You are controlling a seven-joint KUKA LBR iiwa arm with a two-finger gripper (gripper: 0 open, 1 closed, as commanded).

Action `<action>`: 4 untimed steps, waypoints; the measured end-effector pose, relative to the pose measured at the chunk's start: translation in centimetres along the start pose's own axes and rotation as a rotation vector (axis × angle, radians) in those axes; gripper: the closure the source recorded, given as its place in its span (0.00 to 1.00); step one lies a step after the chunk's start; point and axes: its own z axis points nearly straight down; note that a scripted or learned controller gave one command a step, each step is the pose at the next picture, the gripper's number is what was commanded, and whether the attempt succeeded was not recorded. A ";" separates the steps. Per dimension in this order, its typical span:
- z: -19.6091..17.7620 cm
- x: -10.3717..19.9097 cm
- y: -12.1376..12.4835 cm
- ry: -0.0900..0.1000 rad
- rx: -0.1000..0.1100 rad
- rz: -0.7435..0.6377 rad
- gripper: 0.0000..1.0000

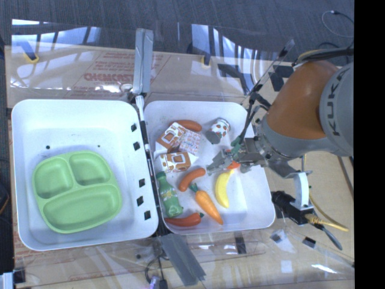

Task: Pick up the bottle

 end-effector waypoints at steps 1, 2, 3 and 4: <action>12.5 1.2 8.1 -0.004 -0.027 0.010 0.00; 4.5 12.6 17.4 0.000 -0.003 0.226 0.00; -3.1 12.3 2.5 -0.001 -0.001 0.228 0.00; -4.6 15.5 2.1 -0.002 -0.003 0.056 0.00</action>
